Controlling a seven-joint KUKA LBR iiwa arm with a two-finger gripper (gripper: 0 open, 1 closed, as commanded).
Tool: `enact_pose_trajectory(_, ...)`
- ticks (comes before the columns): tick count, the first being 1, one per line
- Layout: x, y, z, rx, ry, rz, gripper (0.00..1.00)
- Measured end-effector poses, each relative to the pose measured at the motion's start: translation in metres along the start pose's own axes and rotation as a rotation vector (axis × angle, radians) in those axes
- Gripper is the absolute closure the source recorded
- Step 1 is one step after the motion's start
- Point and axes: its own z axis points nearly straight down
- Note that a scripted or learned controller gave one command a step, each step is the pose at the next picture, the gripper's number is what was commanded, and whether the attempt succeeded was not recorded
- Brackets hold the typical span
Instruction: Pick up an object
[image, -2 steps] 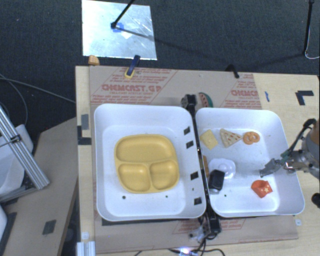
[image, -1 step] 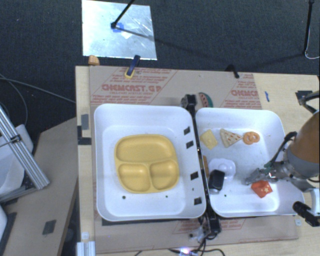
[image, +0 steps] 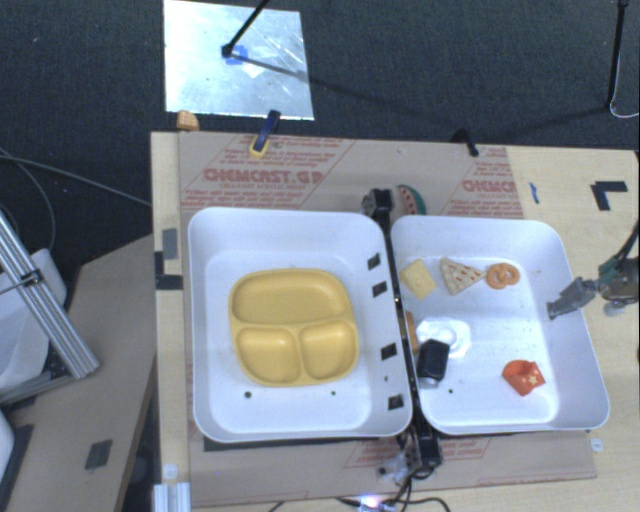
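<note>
Several small objects lie in the right bin (image: 560, 250): a pale yellow block (image: 418, 279), a tan waffle-like wedge (image: 460, 274) and an orange ring (image: 501, 275) along the far side. A white piece (image: 447, 334) with a black object (image: 433, 359) against it lies near the left wall. A red-orange piece (image: 523, 376) sits at the front right. My gripper (image: 570, 299) reaches in over the bin's right rim, above bare floor, right of the ring and apart from every object. Nothing shows in its grasp.
The left bin (image: 210, 300) holds a yellow divided plate (image: 294, 325). A thin orange stick (image: 410, 330) lies by the wall between the bins. Behind the bins, a yellow-and-blue tool (image: 264, 134) rests on the cardboard and a shiny metal sheet (image: 238, 60) on the floor.
</note>
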Motion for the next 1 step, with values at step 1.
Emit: enact_pose_trajectory(1,-0.0017,-0.001,-0.2873,-0.002,-0.001,0.0,0.0)
